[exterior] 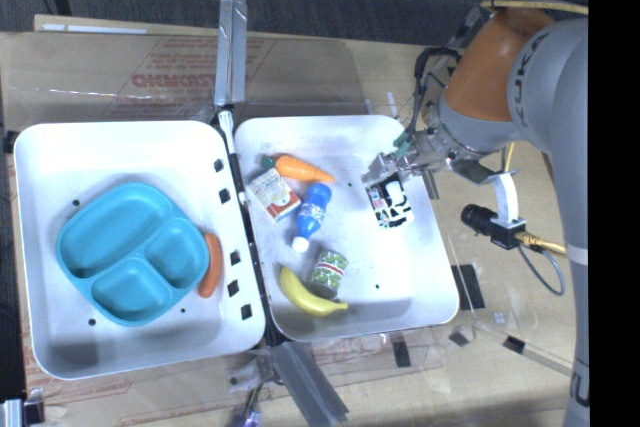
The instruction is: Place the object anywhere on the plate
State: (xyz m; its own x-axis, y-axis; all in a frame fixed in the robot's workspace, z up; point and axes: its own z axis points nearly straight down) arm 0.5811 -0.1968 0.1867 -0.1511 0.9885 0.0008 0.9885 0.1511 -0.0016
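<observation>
The claw (pixel 391 198) hangs over the right side of the right bin (pixel 420 300); I cannot tell its state. In this bin lie a carrot (pixel 304 169), a small carton (pixel 274 194), a bottle (pixel 311 212), a can (pixel 328 271) and a banana (pixel 308 294). The blue plate (pixel 128 252) sits in the left bin (pixel 50 335), a sausage (pixel 210 265) just beside it on the right.

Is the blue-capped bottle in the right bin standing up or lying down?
Lying down. The bottle rests on its side on the right bin floor, blue cap end pointing toward the carrot.
</observation>
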